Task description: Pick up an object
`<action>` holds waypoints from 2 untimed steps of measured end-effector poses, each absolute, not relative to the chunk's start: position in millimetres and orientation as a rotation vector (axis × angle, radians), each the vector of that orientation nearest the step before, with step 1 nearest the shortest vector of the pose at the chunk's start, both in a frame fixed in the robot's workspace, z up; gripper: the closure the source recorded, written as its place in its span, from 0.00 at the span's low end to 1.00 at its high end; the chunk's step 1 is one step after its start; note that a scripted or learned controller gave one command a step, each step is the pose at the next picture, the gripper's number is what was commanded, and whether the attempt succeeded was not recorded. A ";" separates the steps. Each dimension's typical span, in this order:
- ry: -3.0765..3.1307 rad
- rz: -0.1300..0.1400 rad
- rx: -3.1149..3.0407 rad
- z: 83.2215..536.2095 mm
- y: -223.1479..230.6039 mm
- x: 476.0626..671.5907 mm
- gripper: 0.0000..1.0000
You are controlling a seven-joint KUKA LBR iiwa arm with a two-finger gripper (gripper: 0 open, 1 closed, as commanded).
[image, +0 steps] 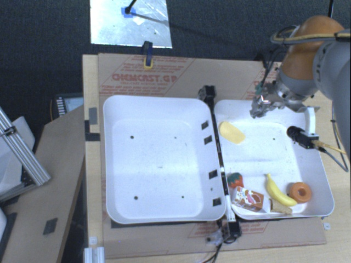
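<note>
Tabletop [93, 163]: tan board, carrying a printed cardboard sheet [164, 73] under two shallow white bins set side by side.

Left bin [109, 147]: white, rounded corners, a few small dark dots on its floor.

Right bin [315, 171]: white, joined to the left bin along a central seam fitted with black clips [211, 141].

Contents of the right bin:
- Pale yellow rounded piece [232, 132], at about 10 o'clock in the bin, lying near the central seam.
- Banana [278, 190], yellow, lying toward 5 o'clock, its length running roughly from 11 to 5 o'clock.
- Orange ring-shaped item [300, 192], just beside the banana at its 3 o'clock side.
- Printed packet [249, 199], white with red and brown markings, at 7 o'clock in the bin, near the front wall.
- Small red and green item [235, 179], just above the packet, close to the seam.

Arm [315, 53]: grey with an orange band, entering from 2 o'clock.

End effector [259, 110]: poised over the bin's far edge at about 12 o'clock, up and to the right of the pale yellow piece and apart from it. Nothing is visible between its fingers; how far they are spread cannot be told.

Off the bins: a shiny grey sheet [130, 15] at 12 o'clock beyond the cardboard, and an aluminium frame [22, 152] at 9 o'clock.
</note>
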State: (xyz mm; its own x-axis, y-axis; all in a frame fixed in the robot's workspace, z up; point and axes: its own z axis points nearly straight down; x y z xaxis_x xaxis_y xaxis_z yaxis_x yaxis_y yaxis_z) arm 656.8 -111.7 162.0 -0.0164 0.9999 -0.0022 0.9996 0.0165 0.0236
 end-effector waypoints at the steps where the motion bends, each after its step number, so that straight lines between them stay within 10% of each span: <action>1: 2.227 0.026 2.186 172.8 -111.8 657.7 1.00; 2: 2.228 0.030 2.182 183.9 -111.9 658.7 1.00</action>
